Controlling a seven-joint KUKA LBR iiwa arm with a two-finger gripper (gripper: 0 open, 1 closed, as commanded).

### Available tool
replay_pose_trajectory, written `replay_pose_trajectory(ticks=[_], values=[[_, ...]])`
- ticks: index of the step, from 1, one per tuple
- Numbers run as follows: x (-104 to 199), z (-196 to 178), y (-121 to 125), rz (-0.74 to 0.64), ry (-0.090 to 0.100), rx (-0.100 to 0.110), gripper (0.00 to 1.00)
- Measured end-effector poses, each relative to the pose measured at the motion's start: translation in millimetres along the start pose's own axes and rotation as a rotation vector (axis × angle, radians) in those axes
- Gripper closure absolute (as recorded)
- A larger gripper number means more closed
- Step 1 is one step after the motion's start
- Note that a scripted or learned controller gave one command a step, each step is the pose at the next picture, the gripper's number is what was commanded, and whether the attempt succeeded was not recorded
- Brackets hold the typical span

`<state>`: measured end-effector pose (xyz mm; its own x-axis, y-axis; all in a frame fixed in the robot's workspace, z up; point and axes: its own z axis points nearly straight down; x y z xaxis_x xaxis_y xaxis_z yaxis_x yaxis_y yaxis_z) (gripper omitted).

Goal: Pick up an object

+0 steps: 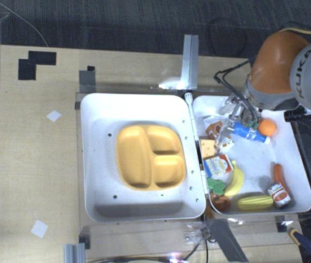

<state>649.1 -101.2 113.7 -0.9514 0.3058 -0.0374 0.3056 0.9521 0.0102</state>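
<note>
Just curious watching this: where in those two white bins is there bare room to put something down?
Left bin: bare floor all round the yellow tray. Right bin: a bare patch between the banana and the sausage. Crowded along its left wall and under the hand.

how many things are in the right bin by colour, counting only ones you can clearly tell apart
yellow: 2, banana, long fruit
orange: 1, ball
blue: 1, bottle
red: 2, sausage, can
total: 6; the cluttered packets by the divider are left out
</note>
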Motion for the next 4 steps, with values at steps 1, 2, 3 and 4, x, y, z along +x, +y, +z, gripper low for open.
replay_pose_trajectory(ticks=[1, 2, 3, 4], values=[[4, -75, -28, -0.01, 0.024, 0.008, 0.0], [2, -6, -25, 0.323, 0.006, 0.006, 0.0], [20, 0, -11, 0.451, -0.004, 0.007, 0.0], [20, 0, -11, 0.451, -0.003, 0.007, 0.0]])
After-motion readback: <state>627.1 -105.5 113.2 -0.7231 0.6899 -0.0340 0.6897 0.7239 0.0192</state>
